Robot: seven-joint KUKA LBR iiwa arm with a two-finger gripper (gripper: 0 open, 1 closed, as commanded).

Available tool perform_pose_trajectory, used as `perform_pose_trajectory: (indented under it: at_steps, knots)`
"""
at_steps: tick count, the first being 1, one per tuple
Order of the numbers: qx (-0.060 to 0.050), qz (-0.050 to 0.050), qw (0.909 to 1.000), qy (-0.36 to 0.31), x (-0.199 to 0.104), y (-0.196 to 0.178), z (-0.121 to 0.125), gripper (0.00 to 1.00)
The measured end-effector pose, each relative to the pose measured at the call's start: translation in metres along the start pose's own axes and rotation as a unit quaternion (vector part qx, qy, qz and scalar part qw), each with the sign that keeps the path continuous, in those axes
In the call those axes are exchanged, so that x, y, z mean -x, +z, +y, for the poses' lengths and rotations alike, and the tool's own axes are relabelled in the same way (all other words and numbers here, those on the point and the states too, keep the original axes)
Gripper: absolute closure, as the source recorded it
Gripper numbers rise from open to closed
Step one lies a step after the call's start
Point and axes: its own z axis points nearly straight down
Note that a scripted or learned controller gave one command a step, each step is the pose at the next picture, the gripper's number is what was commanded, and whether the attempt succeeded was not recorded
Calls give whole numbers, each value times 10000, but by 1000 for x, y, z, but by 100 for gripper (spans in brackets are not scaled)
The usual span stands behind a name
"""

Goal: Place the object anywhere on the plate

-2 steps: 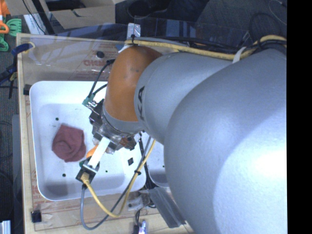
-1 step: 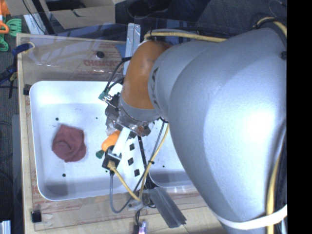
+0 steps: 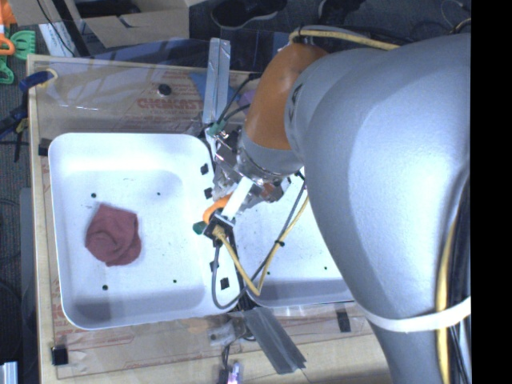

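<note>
A dull red, rounded plate (image 3: 114, 234) lies in the left part of the left white bin (image 3: 120, 162). My gripper (image 3: 211, 219) hangs over the divide between the two bins, reaching in from the right under the orange wrist band. A small orange and green object (image 3: 206, 215) sits between its fingertips, and the gripper is shut on it. The object is well to the right of the plate, apart from it and level with its upper part.
The right bin (image 3: 308, 282) is largely hidden under the big grey arm (image 3: 384, 174). Yellow and black cables (image 3: 240, 274) loop down from the wrist over the bin edges. A metal clamp bracket (image 3: 268, 338) sits at the front edge of the bench.
</note>
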Motion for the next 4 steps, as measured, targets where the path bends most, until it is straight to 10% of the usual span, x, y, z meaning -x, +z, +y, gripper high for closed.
perform_pose_trajectory:
  at_steps: [1, 2, 3, 4]
  knots:
    - [4, 1, 9902, 1399, -41, -17, -50, 100]
    - [-18, -8, 9931, 1169, -17, 12, -4, 100]
    - [0, 3, 9912, 1321, -62, -32, -34, 100]
    - [-8, -11, 9922, 1250, 35, 13, -67, 100]
